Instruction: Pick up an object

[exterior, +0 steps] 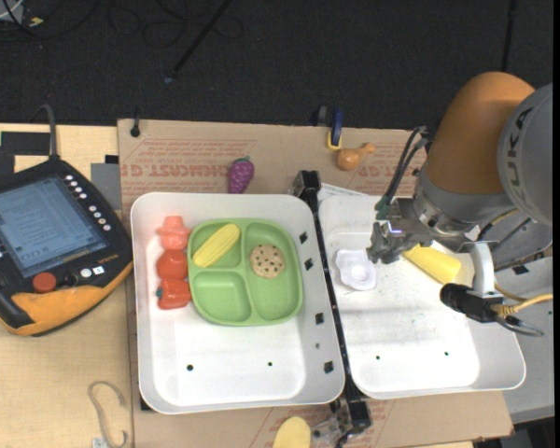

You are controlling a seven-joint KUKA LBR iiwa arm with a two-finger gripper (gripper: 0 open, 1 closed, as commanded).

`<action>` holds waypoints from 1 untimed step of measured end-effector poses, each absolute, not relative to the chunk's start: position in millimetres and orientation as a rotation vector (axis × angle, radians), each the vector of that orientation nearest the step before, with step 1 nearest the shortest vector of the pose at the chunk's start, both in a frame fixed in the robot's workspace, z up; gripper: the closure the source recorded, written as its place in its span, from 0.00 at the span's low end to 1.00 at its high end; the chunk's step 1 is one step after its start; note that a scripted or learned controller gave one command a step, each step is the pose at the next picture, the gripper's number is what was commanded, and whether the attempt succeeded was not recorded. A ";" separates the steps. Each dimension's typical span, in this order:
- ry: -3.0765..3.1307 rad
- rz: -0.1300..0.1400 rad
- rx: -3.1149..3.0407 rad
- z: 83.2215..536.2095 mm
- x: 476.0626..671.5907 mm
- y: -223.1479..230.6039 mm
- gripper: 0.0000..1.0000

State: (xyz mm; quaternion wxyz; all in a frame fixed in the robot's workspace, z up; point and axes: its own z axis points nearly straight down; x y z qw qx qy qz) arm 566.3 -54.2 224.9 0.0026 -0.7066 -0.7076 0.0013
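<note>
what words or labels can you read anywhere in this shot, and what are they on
"KU": large letters on the grey arm, cut off at the frame edge.
Red print along the cardboard sheet behind the bins: upside down, too blurred to read.
Teach pendant screen: text too small to read.

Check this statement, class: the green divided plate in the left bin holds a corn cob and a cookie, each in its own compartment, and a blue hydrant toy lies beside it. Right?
One thing is wrong: the hydrant toy is red, not blue, as the camera view shows. The green divided plate in the left bin does hold the corn cob and cookie in separate compartments.
</note>
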 end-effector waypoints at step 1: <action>-2.222 0.002 -2.214 234.5 547.9 -1.4 1.00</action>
